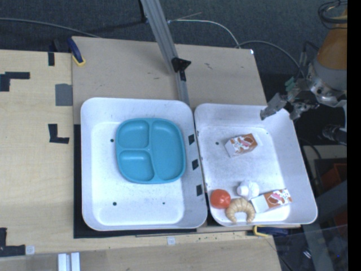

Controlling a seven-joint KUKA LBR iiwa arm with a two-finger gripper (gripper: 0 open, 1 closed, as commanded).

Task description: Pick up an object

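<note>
While the left shallow white bin (96, 168) holds a turquoise three-compartment plastic plate (150, 150), the right white bin (293, 151) carries a small red-and-white carton (241, 144) toward its far side. Along its near edge lie a red ball (220, 197), a tan croissant (241, 209), a small white object (247, 188) and another red-and-white carton (272, 200). Over that bin's far right corner, above the surface, hangs the hand (280, 107), clasping nothing; whether it is apart or together I cannot tell.

Even, soft overhead light is falling on the bench; the whole frame is looking slightly soft.

The white bins (87, 151) are showing bright without harsh glare, shadows are staying faint, and the dark floor (237, 10) is sinking into grainy dimness.
</note>
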